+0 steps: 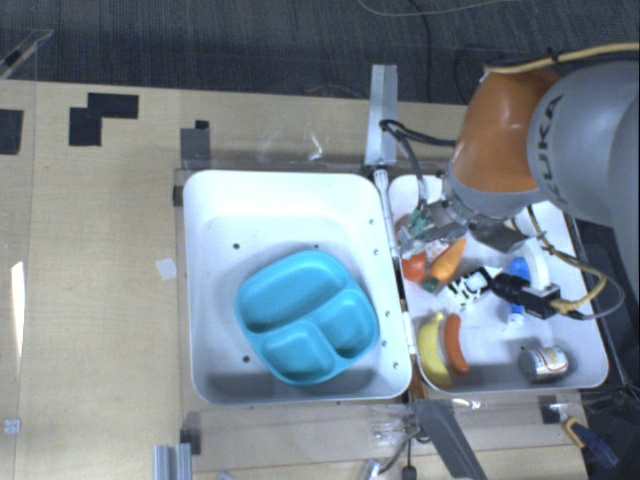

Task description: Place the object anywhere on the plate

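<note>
Left bin (210, 298): my way is open on all sides of the blue plate (307, 315), white floor bare around it. Right bin (590, 363): crowded. Carrot (446, 259), banana (431, 348) and red sausage (454, 343) lie close by the dividing wall; silver can (543, 362) at the near right; my own arm (540, 138) covers the far half. Bare floor between sausage and can.

I'm looking at a robotics lab cell: light wooden bench (90, 298) carrying two white bins (215, 368) in metal brackets, black tape marks (100, 116) near the bench's far left corner, loose cable (470, 3) on dark carpet beyond (KUKA arm (560, 138) overhead).
</note>
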Tool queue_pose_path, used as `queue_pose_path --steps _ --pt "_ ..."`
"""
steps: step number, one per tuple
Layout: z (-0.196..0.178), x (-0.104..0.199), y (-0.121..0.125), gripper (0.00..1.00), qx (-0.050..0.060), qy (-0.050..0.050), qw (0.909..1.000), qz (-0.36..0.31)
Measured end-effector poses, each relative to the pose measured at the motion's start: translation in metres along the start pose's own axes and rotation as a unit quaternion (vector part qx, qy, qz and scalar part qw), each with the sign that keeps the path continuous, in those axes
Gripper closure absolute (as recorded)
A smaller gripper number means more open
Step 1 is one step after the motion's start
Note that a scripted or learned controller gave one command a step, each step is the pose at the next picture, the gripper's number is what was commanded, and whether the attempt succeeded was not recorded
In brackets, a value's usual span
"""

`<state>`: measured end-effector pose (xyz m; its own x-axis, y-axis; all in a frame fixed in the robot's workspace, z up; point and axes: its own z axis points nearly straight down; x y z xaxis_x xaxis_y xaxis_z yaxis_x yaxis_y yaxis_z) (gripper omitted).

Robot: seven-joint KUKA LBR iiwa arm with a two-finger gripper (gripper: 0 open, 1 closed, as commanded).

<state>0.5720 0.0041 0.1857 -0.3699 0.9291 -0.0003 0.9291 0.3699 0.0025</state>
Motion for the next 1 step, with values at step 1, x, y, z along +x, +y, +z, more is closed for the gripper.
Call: queue_pose_path --steps 1 --pt "0.0007 -0.0018 -0.0773 1.00 -0.001 -0.001 0.9898 -0.142"
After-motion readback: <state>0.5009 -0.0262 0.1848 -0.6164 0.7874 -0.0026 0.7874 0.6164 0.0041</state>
